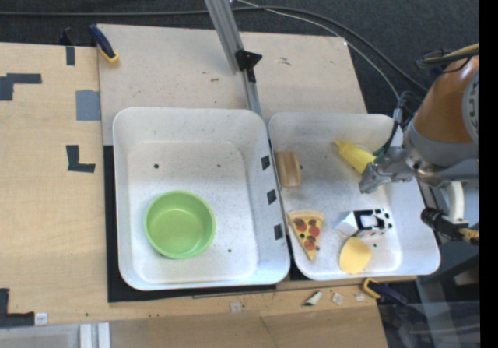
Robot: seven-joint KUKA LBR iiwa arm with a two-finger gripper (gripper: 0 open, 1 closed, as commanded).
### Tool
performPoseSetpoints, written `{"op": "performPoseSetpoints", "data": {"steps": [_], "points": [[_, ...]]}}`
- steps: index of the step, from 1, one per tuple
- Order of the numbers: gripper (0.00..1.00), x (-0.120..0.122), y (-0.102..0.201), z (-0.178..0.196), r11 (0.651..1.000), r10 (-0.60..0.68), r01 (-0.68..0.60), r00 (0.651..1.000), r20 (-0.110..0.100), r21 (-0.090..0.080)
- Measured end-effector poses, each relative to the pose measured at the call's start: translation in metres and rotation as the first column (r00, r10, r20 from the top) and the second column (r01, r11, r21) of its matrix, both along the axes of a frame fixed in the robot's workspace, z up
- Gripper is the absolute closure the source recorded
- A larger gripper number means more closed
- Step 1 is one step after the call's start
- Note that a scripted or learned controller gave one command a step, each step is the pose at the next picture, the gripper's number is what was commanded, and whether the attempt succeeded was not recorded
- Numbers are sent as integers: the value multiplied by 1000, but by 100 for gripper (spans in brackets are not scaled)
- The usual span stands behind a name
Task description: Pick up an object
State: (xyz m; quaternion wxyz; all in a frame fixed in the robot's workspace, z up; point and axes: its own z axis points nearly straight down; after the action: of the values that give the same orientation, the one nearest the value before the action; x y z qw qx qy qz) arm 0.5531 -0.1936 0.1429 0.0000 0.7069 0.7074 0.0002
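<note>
- Nearest the camera, right bin (412,265): a round yellow piece (355,255) by the front wall, a black-and-white piece (367,222) just behind it, a pizza slice toy (306,232) to their left with its tip pointing toward the front.
- Left bin (128,183): a green bowl (180,223), upright, in the front left part, well apart from everything else.
- Mid right bin: a brown block (289,169) near the divider, long axis running front to back.
- Further back: a yellow object (355,156), the likely target. Long axis runs diagonally, from far-left to near-right; its right end lies by the claw, its narrow end points at the bin's far-left.
- Claw (374,177) sits low over the right bin, touching or just beside the yellow object's right end. Can't tell if the fingers are spread or pressed together; nothing visibly pinched.
- Step, as judged: reaching in for the grasp, no pick yet.
- Next move calls for centring the claw across the yellow object's short width, closing, then lifting straight up. An end-on grab could let it slip out.
- Far side: bare bench (179,74) behind the bins.
</note>
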Motion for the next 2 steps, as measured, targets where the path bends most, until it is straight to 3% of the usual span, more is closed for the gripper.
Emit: {"op": "performPoseSetpoints", "data": {"steps": [2], "points": [[100,-9,0,118,1000,-1,1,1000,5,-1]]}}
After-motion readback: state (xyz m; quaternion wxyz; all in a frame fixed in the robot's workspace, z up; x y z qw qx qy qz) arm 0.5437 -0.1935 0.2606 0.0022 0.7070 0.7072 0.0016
